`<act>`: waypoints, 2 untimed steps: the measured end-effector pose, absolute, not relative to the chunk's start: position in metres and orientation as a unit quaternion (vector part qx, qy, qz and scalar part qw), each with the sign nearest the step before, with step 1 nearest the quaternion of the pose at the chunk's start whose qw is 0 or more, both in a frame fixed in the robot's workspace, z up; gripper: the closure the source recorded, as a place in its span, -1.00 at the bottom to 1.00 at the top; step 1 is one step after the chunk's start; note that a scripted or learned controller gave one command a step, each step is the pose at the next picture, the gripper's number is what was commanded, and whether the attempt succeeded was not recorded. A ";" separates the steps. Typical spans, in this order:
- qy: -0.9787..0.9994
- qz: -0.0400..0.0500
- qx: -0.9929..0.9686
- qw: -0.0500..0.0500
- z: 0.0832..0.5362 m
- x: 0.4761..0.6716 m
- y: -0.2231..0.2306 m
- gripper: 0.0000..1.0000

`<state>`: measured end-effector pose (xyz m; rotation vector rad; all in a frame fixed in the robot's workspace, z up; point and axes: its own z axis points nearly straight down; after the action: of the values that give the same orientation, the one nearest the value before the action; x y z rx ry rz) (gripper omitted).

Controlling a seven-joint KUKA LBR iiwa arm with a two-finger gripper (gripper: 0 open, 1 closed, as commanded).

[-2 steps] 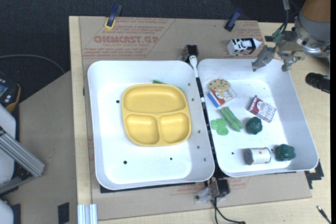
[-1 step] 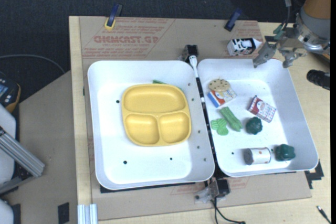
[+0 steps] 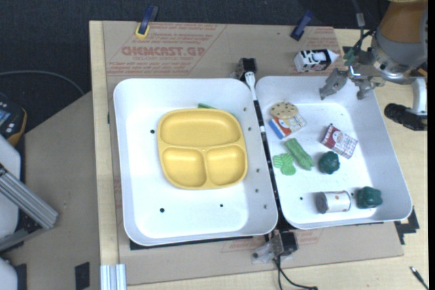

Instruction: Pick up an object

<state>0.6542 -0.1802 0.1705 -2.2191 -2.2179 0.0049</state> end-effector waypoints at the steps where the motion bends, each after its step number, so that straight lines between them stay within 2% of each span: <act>1: -0.708 0.001 -0.707 0.002 0.123 0.658 -0.172 -1.00; 2: -0.708 0.001 -0.706 0.002 0.083 0.657 -0.171 -1.00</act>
<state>0.6572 -0.1711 0.0825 -2.2160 -2.2213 0.0044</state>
